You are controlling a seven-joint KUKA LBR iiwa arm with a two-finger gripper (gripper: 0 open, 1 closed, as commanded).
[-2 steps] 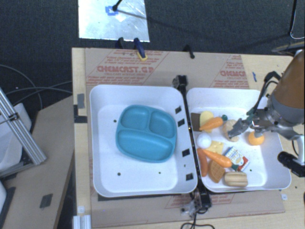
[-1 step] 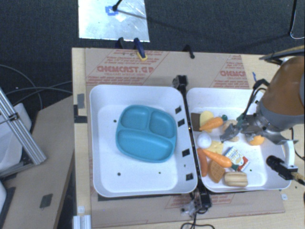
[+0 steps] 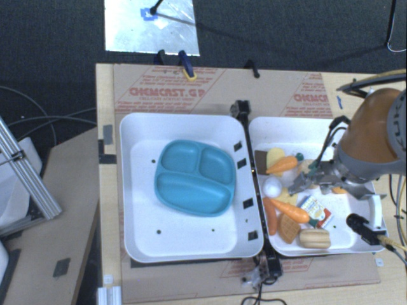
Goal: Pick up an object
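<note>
The right bin (image 3: pixel 299 124) holds a heap of toy foods. An orange carrot (image 3: pixel 283 164) lies by a yellow piece (image 3: pixel 275 154) and a brown block (image 3: pixel 261 159). Below them are a white egg (image 3: pixel 273 187), a long orange carrot (image 3: pixel 290 210), a tan cracker (image 3: pixel 288 229), a bread roll (image 3: pixel 314 238) and a colourful packet (image 3: pixel 316 208). My gripper (image 3: pixel 306 182) hangs low over the middle of this bin, just right of the egg and above the packet. No object is seen between its fingers.
The left bin (image 3: pixel 137 234) holds a blue divided plate (image 3: pixel 194 176). Black clips (image 3: pixel 243 165) line the wall between the two bins. The arm's orange band (image 3: pixel 375 122) covers the right bin's right side.
</note>
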